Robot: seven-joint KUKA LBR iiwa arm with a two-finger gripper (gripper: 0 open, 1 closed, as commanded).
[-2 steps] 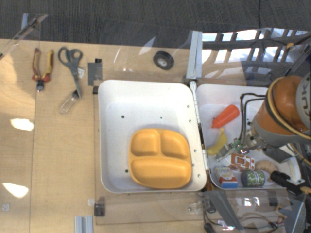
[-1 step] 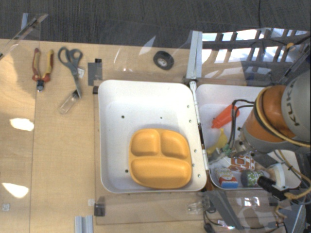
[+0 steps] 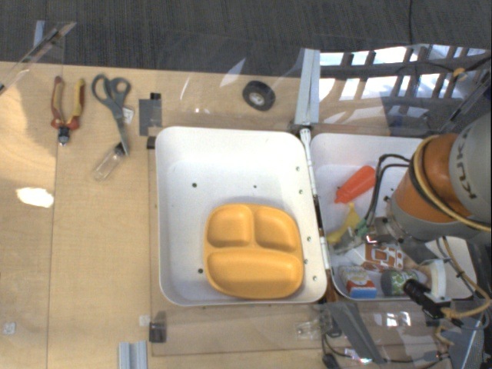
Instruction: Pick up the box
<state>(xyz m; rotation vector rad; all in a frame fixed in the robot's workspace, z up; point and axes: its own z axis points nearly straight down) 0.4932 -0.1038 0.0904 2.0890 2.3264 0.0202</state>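
Note:
My gripper [image 3: 372,239] hangs low over the middle of the right bin [image 3: 338,156], under the grey wrist and its orange band. Right beneath it lies a small box with an orange and white pattern [image 3: 383,257], partly covered by the arm. Whether the gripper touches that box cannot be told. A second small white box with red and blue print [image 3: 359,282] lies at the bin's front edge.
An orange carrot-shaped toy [image 3: 355,184], a yellow-green item [image 3: 346,229] and a dark green round thing [image 3: 393,281] share the right bin. The left bin [image 3: 184,160] holds a yellow divided tray [image 3: 254,250]. Pliers [image 3: 64,106], scissors [image 3: 114,102] and a tape roll [image 3: 258,94] lie on the bench behind.

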